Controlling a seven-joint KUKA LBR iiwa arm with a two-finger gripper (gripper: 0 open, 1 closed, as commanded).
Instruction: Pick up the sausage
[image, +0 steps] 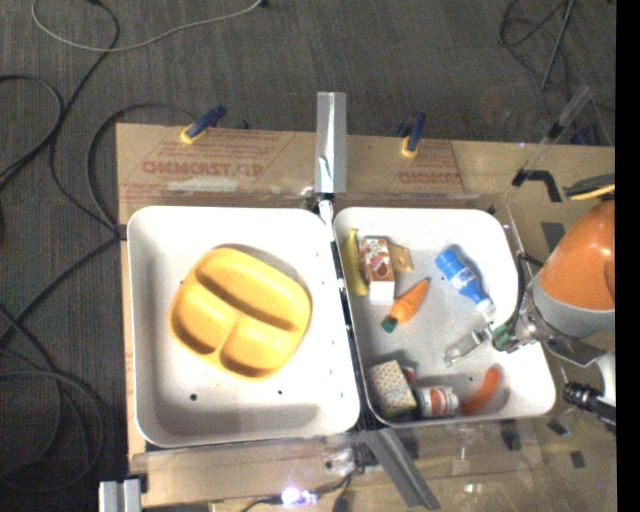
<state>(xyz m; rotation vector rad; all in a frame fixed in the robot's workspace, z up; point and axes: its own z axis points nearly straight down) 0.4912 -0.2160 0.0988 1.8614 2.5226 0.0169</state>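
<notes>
Arm reaches in low — claw (470, 347) tilted leftward.

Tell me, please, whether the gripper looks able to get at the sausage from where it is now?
Probably yes: the sausage lies uncovered near the right bin's front right corner, just below the gripper, with only the small can close beside it.

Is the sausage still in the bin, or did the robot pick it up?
In the bin. The sausage lies on the floor of the right bin, near its front right corner. The tool is above it, apart.
</notes>
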